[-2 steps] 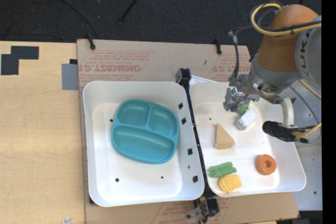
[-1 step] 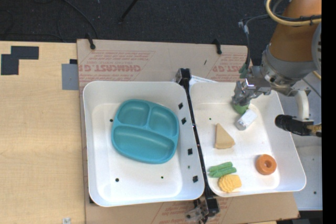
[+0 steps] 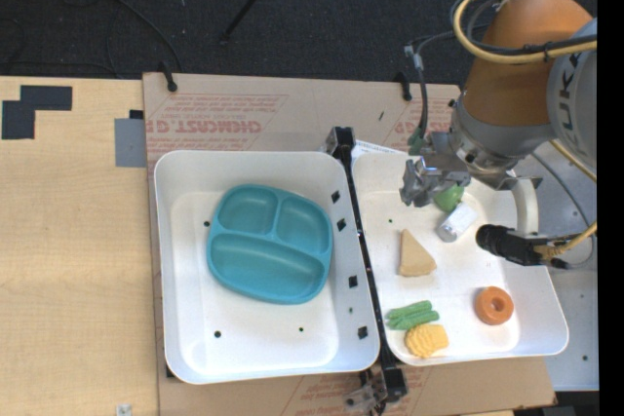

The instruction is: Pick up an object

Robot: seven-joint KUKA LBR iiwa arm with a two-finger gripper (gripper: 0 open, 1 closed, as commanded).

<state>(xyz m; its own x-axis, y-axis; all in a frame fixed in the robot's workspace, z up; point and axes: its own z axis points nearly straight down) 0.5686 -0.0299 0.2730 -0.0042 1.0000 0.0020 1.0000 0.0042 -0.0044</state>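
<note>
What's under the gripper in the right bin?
Under the gripper in the right bin, a green object and a small white-grey cylinder show. The gripper covers part of the green object.

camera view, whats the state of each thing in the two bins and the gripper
teal divided plate: lying flat in the left bin, right way up
cheese wedge: flat on the right bin floor
orange ring: lying flat, hole up
green beans: touching the yellow corn piece
green and white object: lying under the gripper
gripper: low over the right bin
</note>
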